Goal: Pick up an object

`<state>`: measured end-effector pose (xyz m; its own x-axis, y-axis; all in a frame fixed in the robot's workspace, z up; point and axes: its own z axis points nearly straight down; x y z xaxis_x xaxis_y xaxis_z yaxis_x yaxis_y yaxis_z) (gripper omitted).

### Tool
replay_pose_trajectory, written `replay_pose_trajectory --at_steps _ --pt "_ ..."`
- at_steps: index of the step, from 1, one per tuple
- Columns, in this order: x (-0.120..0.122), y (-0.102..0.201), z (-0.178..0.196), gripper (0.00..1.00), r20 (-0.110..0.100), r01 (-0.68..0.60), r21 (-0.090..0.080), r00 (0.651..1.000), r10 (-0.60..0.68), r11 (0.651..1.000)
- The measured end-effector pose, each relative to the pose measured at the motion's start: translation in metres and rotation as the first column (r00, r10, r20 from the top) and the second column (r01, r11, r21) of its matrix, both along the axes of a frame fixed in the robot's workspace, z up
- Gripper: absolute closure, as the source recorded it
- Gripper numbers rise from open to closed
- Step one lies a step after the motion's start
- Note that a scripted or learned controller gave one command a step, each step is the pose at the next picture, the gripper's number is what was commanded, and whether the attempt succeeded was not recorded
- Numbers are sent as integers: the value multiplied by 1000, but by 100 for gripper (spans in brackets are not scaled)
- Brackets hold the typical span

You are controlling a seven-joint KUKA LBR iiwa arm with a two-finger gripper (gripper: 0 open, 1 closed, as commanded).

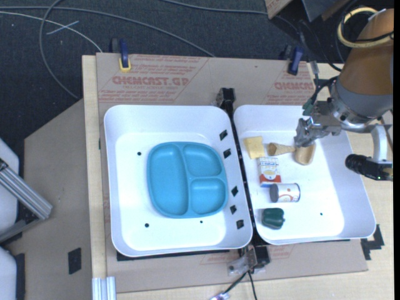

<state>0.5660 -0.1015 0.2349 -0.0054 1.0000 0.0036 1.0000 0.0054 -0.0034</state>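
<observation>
We look down on the worktop (pixel 62 167) and see two white bins side by side. The left bin (pixel 119 167) holds a blue divided plate (pixel 186 179) with three compartments, lying flat near its middle.

The right bin (pixel 337 192) carries the small things. A yellowish block (pixel 254 147) sits toward 10 o'clock of that bin's floor. Just at its 3 o'clock lies a small tan brush-like piece (pixel 280 149). Below these, near the bin's centre, lies a small white carton with red print (pixel 269 169), and at its 5 o'clock a white can (pixel 285 193) lies on its side, close to it. A dark green pepper-shaped object (pixel 272 217) rests at 6 o'clock of the can, near the bin's lower rim.

The arm (pixel 365 74) reaches in from 3 o'clock, and the gripper (pixel 305 144) hangs over the upper part of the right bin. A tan rounded object (pixel 304 154) sits directly beneath it, just at 3 o'clock of the brush-like piece. We cannot tell whether the gripper touches that object or merely stands above it, and the state of its grasp is not readable from this slant.
</observation>
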Motion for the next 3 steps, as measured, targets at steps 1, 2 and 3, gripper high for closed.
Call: replay_pose_trajectory --at_steps 1,2,3 --pt "-10 59 -8 100 0 1 -1 1000 -1 1000" --pt "-27 121 -6 100 0 -1 0 1000 1 1000" --pt "-37 184 -4 100 0 -1 -1 1000 1 1000"
